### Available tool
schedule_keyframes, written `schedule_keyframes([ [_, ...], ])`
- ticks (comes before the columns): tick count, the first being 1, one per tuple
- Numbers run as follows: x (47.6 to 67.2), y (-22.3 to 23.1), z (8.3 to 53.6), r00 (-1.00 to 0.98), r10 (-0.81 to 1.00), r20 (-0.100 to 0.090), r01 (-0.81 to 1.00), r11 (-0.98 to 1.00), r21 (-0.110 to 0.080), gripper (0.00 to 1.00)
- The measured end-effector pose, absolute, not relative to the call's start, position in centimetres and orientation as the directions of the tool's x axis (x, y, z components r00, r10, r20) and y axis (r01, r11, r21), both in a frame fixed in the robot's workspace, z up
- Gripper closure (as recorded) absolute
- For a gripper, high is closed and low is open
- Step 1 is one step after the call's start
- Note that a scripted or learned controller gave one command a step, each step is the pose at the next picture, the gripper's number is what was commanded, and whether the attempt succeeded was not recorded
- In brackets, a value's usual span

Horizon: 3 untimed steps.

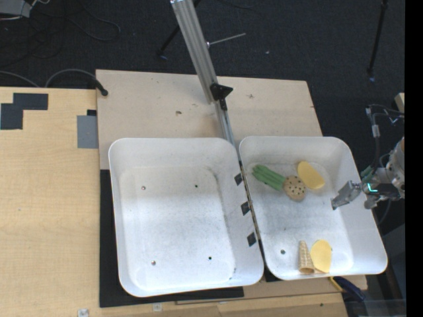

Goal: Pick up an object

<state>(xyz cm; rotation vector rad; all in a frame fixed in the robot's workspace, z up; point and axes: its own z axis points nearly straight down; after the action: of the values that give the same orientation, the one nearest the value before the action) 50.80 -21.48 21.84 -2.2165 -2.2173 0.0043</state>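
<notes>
Yellow piece (322, 255) beside cone (305, 257), right bin (370, 259) front; claw (348, 195) at right rim, finger state indiscernible.

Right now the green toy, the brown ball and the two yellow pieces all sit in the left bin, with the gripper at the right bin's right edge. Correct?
Not quite. The camera view shows the green toy, brown ball and both yellow pieces in the right bin, not the left bin. The gripper is indeed at the right bin's right edge.
</notes>
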Motion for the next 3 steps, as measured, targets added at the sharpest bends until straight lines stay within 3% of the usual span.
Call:
schedule_keyframes([
  [1, 50.9, -21.5, 22.0, 0.001, 1.0, 0.001, 1.0, -0.001, -0.002, 0.0],
  [3, 51.6, -21.9, 11.6, 0.0, 1.0, 0.003, 1.0, 0.0, -0.008, 0.0],
])
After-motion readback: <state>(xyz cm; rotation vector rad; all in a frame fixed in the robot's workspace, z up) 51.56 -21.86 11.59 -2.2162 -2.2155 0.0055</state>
